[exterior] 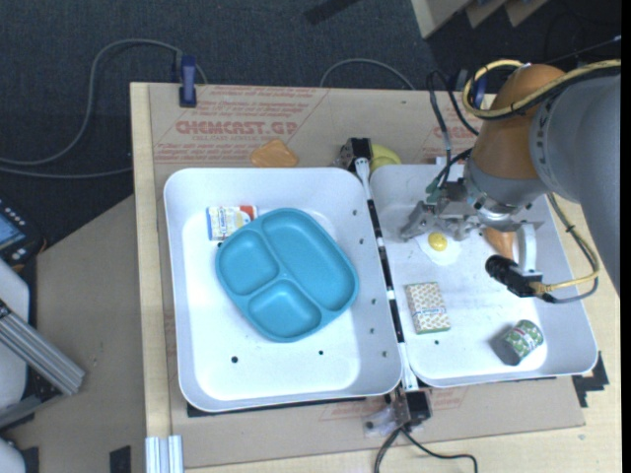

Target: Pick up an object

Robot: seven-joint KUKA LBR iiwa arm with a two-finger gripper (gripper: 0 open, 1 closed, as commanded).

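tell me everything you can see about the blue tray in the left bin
The blue tray is a rounded, light blue divided plate that looks like plastic, with three compartments: two toward the bin's back and one larger toward the front. It lies flat, turned at an angle, near the middle of the left bin. Its back-left edge overlaps a small white packet. All three compartments look bare.

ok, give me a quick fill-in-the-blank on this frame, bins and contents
1. The blue tray lies in the ____ bin.
2. The blue tray has ____ compartments.
3. The gripper is over the ____ bin, above a small yellow object.
4. The patterned box lies to the ____ of the can.

Missing words: left; three; right; left
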